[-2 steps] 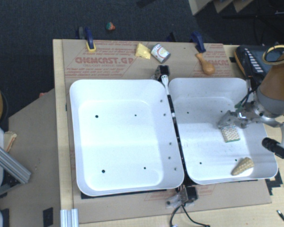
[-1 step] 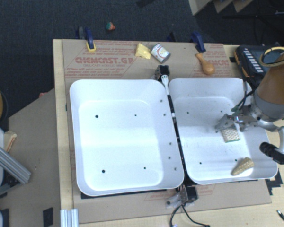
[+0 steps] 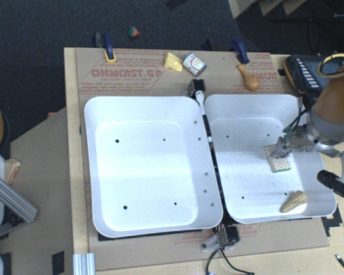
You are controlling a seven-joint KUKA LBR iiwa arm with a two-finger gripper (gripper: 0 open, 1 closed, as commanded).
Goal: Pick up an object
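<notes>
Gripper (image 3: 282, 146) is low in the right bin (image 3: 241, 110), tips right at the top edge of a flat speckled pad (image 3: 280, 161); can't tell the jaw state. Tan wedge (image 3: 293, 201) sits near the bin's front corner, well apart from the pad.
</notes>
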